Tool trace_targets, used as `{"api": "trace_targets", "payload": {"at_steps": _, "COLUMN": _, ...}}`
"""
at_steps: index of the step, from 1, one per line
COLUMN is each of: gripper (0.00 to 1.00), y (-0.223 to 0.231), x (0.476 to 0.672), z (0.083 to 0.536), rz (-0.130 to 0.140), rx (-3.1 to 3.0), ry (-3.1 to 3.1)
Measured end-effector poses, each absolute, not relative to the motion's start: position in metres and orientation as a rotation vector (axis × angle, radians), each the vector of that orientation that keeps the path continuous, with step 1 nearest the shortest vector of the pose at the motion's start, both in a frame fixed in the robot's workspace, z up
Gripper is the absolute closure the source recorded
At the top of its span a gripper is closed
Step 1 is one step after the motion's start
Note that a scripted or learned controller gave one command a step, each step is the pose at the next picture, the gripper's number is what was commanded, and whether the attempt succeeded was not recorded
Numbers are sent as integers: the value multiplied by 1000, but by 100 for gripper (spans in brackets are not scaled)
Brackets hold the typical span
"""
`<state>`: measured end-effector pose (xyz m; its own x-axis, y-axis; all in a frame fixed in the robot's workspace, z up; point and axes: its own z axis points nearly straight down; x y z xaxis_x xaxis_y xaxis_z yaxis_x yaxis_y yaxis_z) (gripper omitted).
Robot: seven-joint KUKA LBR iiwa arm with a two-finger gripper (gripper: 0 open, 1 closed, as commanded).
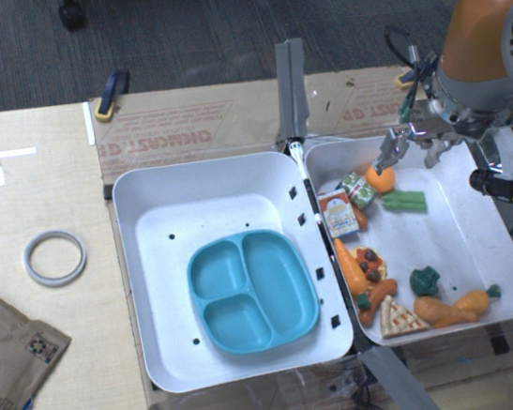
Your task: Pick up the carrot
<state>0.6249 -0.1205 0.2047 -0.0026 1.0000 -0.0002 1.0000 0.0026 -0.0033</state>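
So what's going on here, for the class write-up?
A KUKA arm reaches in from the right, its end effector low over the right bin, just above a small orange piece near the bin's far end. Nothing shows between its fingers. The carrot lies against the divider beside other toy foods. The left bin holds a blue divided plate.

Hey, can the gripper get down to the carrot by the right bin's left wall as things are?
Probably, but tightly. The carrot lies uncovered, yet hard against the right bin wall, with a pizza slice touching its other side. The gripper hovers over the bin's far end.
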Motion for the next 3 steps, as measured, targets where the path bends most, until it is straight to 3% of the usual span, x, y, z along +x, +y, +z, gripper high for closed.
{"api": "trace_targets", "payload": {"at_steps": 1, "gripper": 0, "y": -127, "x": 650, "z": 111, "rz": 0, "rx": -2226, "ry": -2221}}
{"api": "trace_targets", "payload": {"at_steps": 2, "gripper": 0, "y": -133, "x": 660, "z": 93, "rz": 0, "rx": -2114, "ry": -2329}}
{"api": "trace_targets", "payload": {"at_steps": 3, "gripper": 100, "y": -134, "x": 660, "z": 102, "rz": 0, "rx": -2115, "ry": -2330}}
